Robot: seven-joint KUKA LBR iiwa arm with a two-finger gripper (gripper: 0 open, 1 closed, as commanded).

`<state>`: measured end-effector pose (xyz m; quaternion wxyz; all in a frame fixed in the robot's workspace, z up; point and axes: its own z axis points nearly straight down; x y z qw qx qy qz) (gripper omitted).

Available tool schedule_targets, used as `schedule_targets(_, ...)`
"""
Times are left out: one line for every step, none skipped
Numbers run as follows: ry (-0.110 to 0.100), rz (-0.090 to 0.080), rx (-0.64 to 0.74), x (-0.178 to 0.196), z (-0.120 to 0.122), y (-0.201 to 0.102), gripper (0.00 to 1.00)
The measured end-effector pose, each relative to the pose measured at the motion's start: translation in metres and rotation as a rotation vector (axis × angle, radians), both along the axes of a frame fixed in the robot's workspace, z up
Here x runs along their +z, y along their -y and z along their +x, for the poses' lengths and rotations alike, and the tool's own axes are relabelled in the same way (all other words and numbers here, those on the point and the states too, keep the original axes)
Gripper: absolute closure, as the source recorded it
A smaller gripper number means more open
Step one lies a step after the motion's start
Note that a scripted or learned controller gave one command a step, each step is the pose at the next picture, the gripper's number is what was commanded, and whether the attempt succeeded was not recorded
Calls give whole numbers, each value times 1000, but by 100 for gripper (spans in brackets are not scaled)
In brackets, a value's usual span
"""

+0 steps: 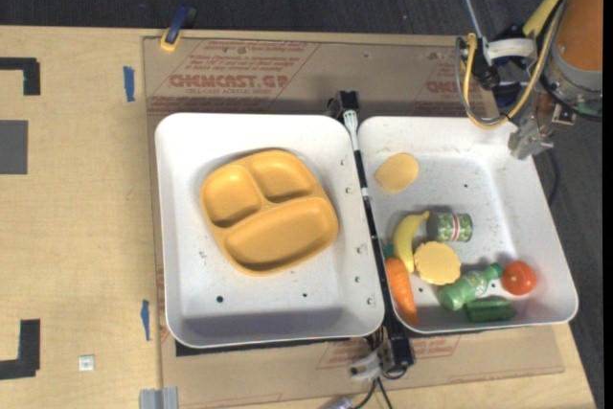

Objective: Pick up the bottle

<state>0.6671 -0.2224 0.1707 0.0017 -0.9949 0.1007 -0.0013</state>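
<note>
The bottle (pixel 469 287) lies on its side in the right bin (pixel 479 170), near the front edge, green with a pale band about its middle. It is packed in: a yellow disc (pixel 438 262) touches it on the left, a tomato (pixel 518 278) sits just beside its right end, and a dark green piece (pixel 489 309) lies against it in front. A can (pixel 449 227), a banana (pixel 409 237) and a carrot (pixel 402 290) crowd the same corner.

It looks like a light, stiff plastic toy, probably smooth and inclined to roll or slip. The best hold would likely be across its middle, square to its length, where the neighbours leave some room.

The gripper (pixel 528 141) hangs at the bin's far right rim, well apart from the bottle; whether the jaws are wide or narrow cannot be told.
</note>
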Motion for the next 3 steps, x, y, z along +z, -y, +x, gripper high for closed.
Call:
schedule_targets(0, 0, 1, 22, 0, 0, 100)
schedule_targets(0, 0, 1, 22, 0, 0, 0)
schedule_targets(-7, 0, 0, 0, -70, -87, 0)
